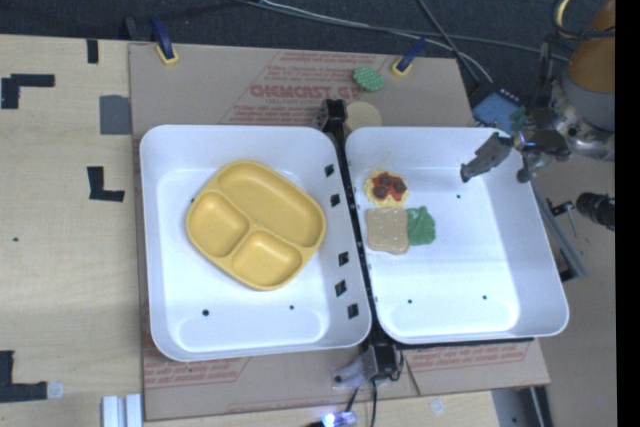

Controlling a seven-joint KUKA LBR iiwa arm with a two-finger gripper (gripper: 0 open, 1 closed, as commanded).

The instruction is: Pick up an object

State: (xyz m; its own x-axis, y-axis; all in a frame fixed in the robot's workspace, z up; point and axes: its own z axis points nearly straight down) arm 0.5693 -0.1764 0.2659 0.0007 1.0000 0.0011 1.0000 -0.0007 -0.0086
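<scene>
Over the right bin (500,310), the gripper (500,162) seems spread; arm cut off.

Two bins sit side by side on a board (290,90) atop the bench; the left bin (160,245) holds a divided tray (256,223) near its middle; the right bin (500,285) holds three small things close to its left wall: a toy pizza (386,186) farthest back, a toast slice (387,230) just in front of it, a leafy piece (421,226) touching the toast's right side; the gripper (500,158) hangs over the right bin's far right corner.
</scene>
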